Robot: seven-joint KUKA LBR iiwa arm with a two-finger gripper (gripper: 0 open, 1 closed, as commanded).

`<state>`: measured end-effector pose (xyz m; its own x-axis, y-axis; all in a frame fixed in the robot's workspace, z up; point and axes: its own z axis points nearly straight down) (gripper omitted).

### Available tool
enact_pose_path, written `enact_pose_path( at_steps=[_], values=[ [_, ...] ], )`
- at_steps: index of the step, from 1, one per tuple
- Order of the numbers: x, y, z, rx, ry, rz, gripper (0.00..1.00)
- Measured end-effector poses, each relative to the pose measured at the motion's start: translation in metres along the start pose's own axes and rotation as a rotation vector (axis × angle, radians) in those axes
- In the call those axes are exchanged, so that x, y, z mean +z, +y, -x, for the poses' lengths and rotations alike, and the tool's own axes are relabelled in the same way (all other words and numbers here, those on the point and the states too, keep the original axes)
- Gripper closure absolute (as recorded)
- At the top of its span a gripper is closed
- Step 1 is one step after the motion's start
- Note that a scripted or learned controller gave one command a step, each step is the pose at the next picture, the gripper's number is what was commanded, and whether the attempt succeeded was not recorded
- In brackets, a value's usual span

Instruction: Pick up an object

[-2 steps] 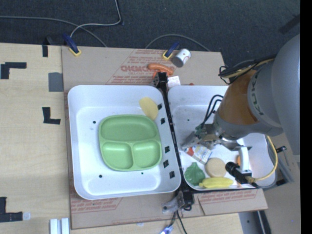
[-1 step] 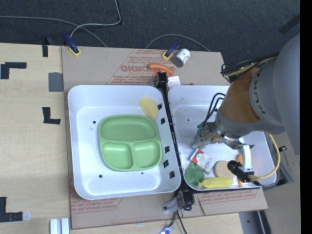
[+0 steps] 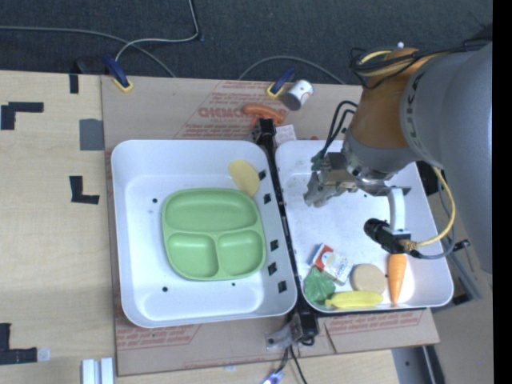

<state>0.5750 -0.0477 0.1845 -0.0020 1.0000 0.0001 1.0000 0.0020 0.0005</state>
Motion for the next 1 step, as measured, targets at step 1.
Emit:
enact_pose_path(
  at_steps=[1],
  values=[
    [0.0006, 0.0500, -0.0449, -0.001, 0.000, -0.002, 1.00]
  ],
)
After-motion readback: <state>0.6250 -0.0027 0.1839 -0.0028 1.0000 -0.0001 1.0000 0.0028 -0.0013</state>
